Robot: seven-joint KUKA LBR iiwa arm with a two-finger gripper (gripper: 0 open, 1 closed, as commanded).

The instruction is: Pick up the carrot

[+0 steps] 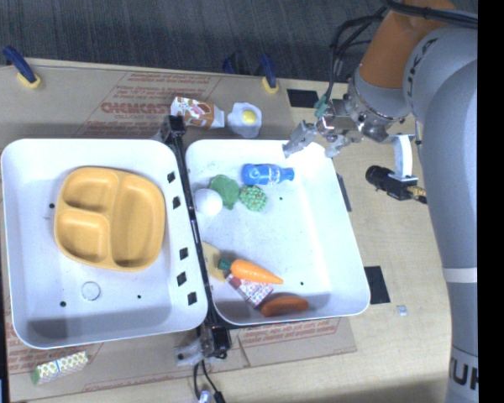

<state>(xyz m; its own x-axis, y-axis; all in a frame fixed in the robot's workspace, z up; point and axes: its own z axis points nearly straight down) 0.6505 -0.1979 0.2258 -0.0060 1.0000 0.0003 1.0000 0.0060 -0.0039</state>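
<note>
The carrot (pixel 255 271), orange with a green top, lies flat near the front of the right bin (pixel 319 233), pointing right. It rests beside a red-and-white packet (pixel 254 291) and a brown sausage (pixel 283 306). My gripper (pixel 316 142) hangs over the bin's far right corner, well away from the carrot. It is open, with nothing between its fingers.
A blue bottle (pixel 266 174), broccoli (pixel 225 189), a green bumpy piece (pixel 253 197) and a white ball (pixel 207 201) sit at the back of the right bin. A yellow divided tray (pixel 109 217) lies in the left bin (pixel 25 292). A small carton (pixel 193 112) and an egg (pixel 246 118) stand behind the bins.
</note>
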